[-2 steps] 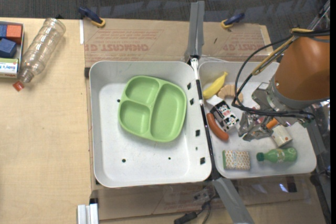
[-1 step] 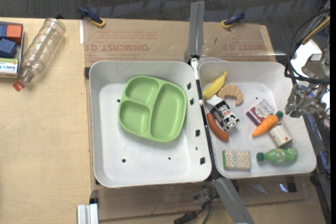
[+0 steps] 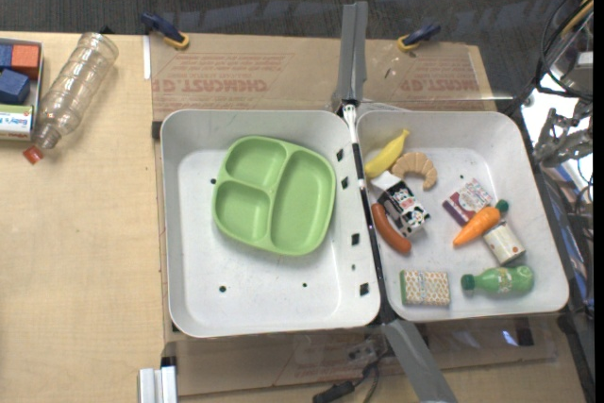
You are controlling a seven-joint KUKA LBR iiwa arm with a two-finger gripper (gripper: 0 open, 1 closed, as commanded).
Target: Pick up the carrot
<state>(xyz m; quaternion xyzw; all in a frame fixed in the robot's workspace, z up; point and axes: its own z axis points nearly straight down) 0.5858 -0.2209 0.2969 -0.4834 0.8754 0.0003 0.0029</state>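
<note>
Gripper (image 3: 563, 142) at right edge, state unclear; one carrot (image 3: 477, 224) in right bin (image 3: 453, 116)

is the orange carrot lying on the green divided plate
No, the orange carrot lies in the right white bin, the green divided plate in the left.

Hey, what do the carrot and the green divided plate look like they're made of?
Carrot: probably toy plastic or rubber, with a smooth, even orange body and a moulded green top. Green divided plate: likely hard plastic, with a uniform matte light green colour and rounded moulded compartments. Neither can be confirmed by sight alone.
</note>
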